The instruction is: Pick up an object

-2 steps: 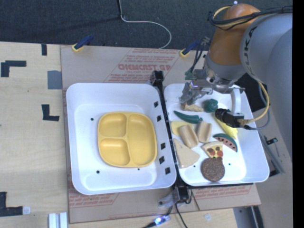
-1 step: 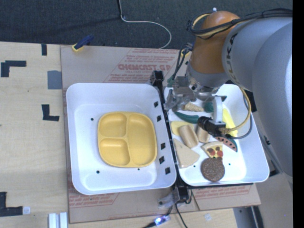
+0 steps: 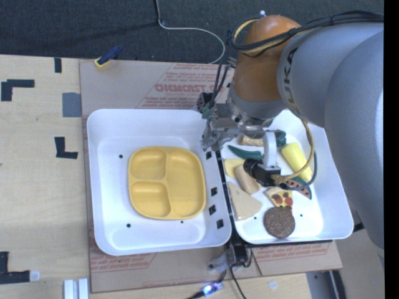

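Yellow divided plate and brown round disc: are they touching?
Apart. The camera view shows the yellow divided plate in the left bin and the brown round disc in the right bin, rims between.

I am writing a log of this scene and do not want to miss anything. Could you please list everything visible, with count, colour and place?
left bin: one, white, on the cardboard
right bin: one, white, beside the left bin
divided plate: one, yellow, in the left bin
round disc: one, brown, right bin, near edge
wedge: one, cream, right bin, by the inner wall
long piece: one, yellow, right bin, under the arm
spotted slice: one, tan and red, touching the disc
cardboard: one sheet, brown, under both bins
arm: one, grey with orange band, over the right bin
hand: one, dark, above the bins' shared edge
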`<state>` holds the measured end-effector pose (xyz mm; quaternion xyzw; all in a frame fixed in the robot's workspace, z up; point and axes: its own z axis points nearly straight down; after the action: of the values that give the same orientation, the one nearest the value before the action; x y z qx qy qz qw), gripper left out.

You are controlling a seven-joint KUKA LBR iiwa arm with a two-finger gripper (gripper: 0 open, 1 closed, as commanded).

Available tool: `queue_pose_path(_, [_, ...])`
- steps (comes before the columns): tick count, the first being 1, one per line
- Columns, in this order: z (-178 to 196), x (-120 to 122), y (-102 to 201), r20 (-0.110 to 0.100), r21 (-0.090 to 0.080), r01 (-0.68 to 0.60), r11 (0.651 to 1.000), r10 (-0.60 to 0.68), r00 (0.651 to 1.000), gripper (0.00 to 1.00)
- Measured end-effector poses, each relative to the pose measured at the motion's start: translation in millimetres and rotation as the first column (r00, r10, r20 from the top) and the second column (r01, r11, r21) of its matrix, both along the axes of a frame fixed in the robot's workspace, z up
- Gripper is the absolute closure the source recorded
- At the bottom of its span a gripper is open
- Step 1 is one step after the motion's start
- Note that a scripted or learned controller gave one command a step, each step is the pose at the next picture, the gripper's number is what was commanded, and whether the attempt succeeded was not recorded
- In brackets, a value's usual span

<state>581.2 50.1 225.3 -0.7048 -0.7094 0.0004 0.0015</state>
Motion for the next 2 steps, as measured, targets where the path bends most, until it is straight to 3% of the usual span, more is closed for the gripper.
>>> queue_pose_path(1, [5,-8,39,0.001,0.000,0.000,1.000,0.000,1.000,1.00])
queue_pose_path(2, [-12,-10,44,-0.001,-0.003,0.004,1.000,-0.004,1.000,1.00])
